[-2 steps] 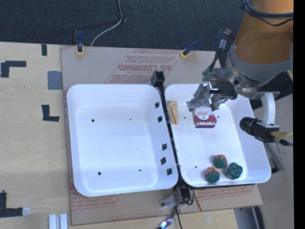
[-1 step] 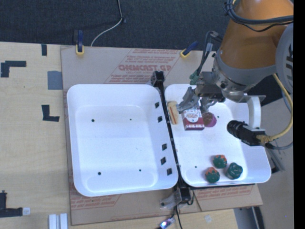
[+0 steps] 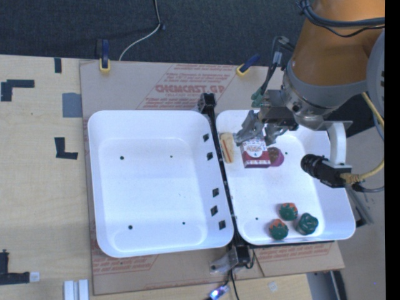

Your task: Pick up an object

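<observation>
One fixed camera looks down at a slant from above the bench (image 3: 37,167). It takes in both white bins (image 3: 106,186) fairly closely. The arm (image 3: 337,36) enters from the right.

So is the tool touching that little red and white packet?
Cannot tell. In the camera view the tool overlaps the red and white packet from above, hiding any gap.

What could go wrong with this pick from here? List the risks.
1. The tool hangs over a tight cluster: a red-labelled packet, a purple item touching it, and a tan item close by. It may catch two things or push one aside.
2. The tan item lies against the divider wall between the bins, so a finger could strike that wall.
3. The packet looks flat, so a pinch may slip off.
</observation>
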You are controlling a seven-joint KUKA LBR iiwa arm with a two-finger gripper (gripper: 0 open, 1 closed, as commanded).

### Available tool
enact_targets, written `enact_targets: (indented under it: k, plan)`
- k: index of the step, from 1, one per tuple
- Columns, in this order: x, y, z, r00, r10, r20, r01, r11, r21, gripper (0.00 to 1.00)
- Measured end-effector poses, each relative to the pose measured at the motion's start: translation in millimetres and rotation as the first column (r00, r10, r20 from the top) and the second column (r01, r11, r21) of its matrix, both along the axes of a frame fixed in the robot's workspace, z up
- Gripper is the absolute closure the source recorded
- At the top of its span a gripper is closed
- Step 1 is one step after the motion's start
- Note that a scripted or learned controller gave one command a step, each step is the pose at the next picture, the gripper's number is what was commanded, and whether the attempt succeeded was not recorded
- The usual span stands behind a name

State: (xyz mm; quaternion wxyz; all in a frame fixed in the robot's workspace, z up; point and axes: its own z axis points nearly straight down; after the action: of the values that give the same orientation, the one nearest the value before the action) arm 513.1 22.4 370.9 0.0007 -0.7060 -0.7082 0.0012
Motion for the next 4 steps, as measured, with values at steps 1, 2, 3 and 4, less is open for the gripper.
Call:
enact_targets:
  k: [1, 2, 3, 4]
  plan:
    - [40.3, 16.8, -13.0, 1.0, -0.002, 0.002, 0.002, 1.0, -0.001, 1.0]
    - [27.3, 34.5, -11.7, 1.0, -0.001, 0.0, 0.001, 1.0, 0.0, 1.0]
    - [47.1, 52.4, 8.5, 1.0, 0.0, 0.004, 0.0, 1.0, 0.001, 1.0]
    - [14.1, 56.3, 8.1, 1.0, -0.001, -0.001, 0.001, 1.0, 0.001, 1.0]
